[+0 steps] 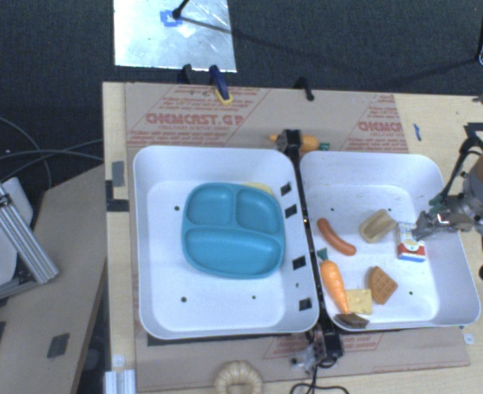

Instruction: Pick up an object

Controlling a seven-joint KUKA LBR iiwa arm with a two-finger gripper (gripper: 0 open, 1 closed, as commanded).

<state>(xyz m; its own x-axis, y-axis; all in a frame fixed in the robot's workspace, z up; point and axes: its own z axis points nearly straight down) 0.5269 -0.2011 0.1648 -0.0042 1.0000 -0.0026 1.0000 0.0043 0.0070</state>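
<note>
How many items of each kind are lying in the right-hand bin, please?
Sausage: 1
Carrot: 1
Bread piece: 1
Small carton: 1
Waffle: 1
Cracker: 1
Dark piece at the front rim: 1
Total: 7

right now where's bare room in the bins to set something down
Free: the right bin's far floor above the sausage, and the left bin's near strip below the blue tray. Crowded: the right bin's middle and near side, around the carrot, waffle and carton.
</note>
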